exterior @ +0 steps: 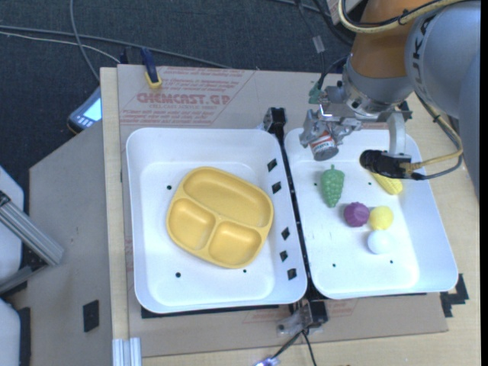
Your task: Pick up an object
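My gripper (323, 133) hangs over the far left corner of the right bin (427, 269). It is shut on a small silver can with a red label (325, 146), which sits tilted between the metal fingers. Just in front of the can lies a green bumpy fruit (332, 186). A purple ball (355, 214), a yellow ball (381, 218) and a white ball (378, 242) cluster in the middle of that bin. A yellow banana-like piece (389, 184) lies at the bin's right, partly under a black connector (383, 162) on the arm's cable.
The left bin (145, 265) holds a yellow divided plate (219, 216). A black divider with clips (286, 204) runs between the bins. The grey and orange arm (396, 36) fills the upper right. Cardboard (191, 94) lies behind the bins.
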Available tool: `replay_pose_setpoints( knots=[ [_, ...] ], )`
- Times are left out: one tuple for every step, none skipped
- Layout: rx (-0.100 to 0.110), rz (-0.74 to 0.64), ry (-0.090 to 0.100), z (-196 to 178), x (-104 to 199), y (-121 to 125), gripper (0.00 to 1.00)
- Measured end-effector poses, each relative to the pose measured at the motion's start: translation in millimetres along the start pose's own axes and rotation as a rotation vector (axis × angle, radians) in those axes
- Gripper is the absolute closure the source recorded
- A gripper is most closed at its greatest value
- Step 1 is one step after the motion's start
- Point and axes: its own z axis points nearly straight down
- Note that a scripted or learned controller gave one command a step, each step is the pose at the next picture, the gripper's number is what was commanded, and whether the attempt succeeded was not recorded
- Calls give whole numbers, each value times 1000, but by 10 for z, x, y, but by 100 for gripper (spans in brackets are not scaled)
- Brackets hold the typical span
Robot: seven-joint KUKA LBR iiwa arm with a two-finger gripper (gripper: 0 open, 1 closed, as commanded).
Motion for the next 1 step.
replay_pose_setpoints(
  knots=[
    [4,2,-1,88,538,-97,100]
  ],
)
